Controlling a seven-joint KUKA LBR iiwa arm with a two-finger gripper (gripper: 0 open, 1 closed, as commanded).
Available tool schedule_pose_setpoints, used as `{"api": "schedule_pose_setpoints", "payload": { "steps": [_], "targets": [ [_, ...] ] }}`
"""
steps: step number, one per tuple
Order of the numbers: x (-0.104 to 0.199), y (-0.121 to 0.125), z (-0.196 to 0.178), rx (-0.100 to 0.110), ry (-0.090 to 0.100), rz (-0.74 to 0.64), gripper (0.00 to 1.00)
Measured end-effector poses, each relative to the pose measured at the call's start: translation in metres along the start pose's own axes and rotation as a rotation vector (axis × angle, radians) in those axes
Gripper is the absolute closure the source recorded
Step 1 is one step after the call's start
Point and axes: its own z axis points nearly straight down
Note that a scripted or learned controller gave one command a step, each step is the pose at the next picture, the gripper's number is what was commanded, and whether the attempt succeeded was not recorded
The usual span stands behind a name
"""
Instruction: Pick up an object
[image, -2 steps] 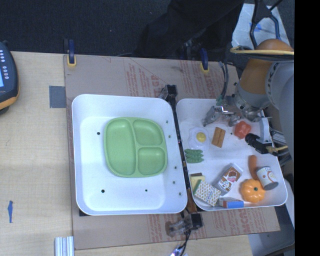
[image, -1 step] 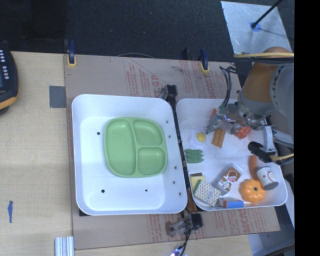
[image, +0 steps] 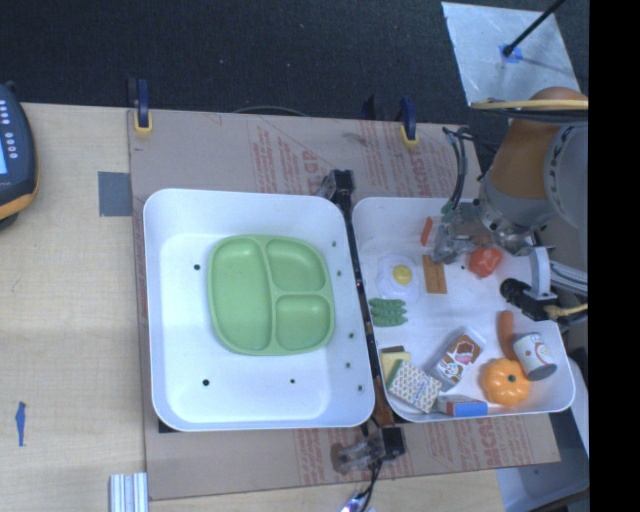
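Camera view puts my gripper (image: 452, 243) low in the right bin (image: 400, 212), beside a red tomato (image: 485, 261); its grip I cannot tell.

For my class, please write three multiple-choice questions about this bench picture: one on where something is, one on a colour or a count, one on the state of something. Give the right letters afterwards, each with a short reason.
1. Where does the green plate lie?
A. in the left bin
B. in the right bin
C. on the bare bench

2. How many compartments does the green plate have?
A. two
B. three
C. five

3. How is the can near the pumpkin resting?
A. standing upright
B. lying on its side
C. stacked on the pumpkin

Answers:
1 A, the green plate sits in the middle of the left bin, while the toy foods are in the right bin.
2 B, one long section on its left and two smaller ones on its right.
3 B, the can lies tipped over beside the orange pumpkin, apart from the gripper at the bin's far end.
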Motion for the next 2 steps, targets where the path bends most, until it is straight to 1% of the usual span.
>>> {"api": "schedule_pose_setpoints", "payload": {
  "steps": [1, 2],
  "targets": [
    [0.0, 0.0, 0.001, 0.001, 0.0, 0.0, 0.0],
    [0.01, -0.017, 0.012, 0.001, 0.001, 0.005, 0.0]
  ]
}}
